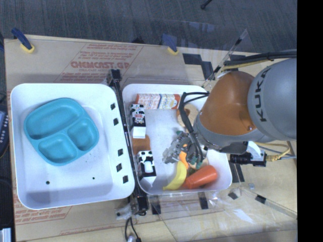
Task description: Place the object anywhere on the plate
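Over the right bin, toward its 5 o'clock corner, the gripper is hanging low above a cluster of toy food, and the arm is reaching in from 3 o'clock with its orange band covering much of the bin's right half. How the jaws are standing cannot be told from this view: the metal parts are blurring into the clutter beneath, and nothing is clearly showing as held. Just below the gripper, at its 6 o'clock, a banana is lying beside a carrot, the two touching, with a smaller orange piece sitting right under the tool. The likeliest target is one of these, though which one cannot be settled. Along the bin's 9 o'clock wall small boxes are standing in a row, and a carton is lying at 12 o'clock. The blue plate, divided into three compartments, is resting in the left bin, well apart. The step in hand is judged to be the pick; next, the move is calling for a firm closure on one item, a lift clear of the wall, and travel toward 9 o'clock.
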{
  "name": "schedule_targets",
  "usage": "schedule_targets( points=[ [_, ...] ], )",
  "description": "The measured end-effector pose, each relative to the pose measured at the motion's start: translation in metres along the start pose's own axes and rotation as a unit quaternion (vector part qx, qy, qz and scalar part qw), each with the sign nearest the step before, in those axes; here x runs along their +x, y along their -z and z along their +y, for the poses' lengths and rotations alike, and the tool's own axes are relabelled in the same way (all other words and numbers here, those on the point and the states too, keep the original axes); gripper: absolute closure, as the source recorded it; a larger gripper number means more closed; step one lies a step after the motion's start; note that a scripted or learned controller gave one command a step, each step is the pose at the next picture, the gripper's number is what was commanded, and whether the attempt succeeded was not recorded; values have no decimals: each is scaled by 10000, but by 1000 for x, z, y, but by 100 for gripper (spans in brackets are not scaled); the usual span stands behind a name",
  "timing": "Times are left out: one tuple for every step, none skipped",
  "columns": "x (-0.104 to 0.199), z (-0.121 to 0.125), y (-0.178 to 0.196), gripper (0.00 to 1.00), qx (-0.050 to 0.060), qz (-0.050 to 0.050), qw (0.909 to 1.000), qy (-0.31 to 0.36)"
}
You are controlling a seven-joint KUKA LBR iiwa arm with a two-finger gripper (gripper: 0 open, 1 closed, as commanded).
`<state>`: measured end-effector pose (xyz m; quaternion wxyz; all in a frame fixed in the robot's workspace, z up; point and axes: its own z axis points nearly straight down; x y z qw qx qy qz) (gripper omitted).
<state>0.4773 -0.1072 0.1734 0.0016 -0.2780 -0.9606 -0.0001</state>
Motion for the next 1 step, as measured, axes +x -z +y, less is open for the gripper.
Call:
schedule_targets(
  points=[
    [0,0,0,0,0,0,10000,-1]
  ],
)
